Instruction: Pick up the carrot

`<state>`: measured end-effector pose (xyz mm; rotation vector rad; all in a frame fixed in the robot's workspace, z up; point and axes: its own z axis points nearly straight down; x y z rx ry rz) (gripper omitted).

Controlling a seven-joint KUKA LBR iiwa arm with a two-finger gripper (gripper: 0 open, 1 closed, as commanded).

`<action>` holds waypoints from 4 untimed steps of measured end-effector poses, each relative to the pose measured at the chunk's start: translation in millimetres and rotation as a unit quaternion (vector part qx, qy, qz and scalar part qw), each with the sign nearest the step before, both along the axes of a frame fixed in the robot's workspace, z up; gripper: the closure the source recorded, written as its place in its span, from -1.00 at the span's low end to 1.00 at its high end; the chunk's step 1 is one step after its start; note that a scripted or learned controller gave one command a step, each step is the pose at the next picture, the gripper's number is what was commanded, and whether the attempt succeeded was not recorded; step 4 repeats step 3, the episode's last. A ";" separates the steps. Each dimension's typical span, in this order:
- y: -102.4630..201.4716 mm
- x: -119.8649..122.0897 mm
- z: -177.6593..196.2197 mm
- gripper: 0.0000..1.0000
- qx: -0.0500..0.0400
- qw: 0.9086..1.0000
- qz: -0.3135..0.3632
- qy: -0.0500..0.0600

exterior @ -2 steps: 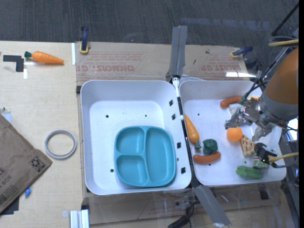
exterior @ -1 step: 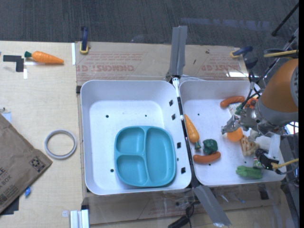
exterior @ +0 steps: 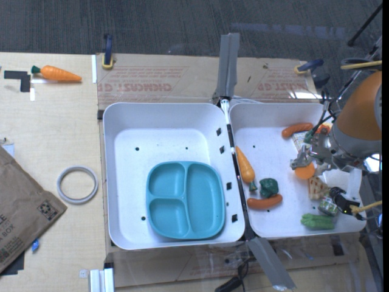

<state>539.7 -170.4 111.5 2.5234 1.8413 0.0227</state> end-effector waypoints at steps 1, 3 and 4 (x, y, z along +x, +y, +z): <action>66.1 38.9 -15.7 1.00 0.002 1.000 -0.005 0.007; 232.5 108.9 93.4 1.00 0.002 1.000 -0.007 0.012; 232.5 108.9 93.4 1.00 0.002 1.000 -0.007 0.012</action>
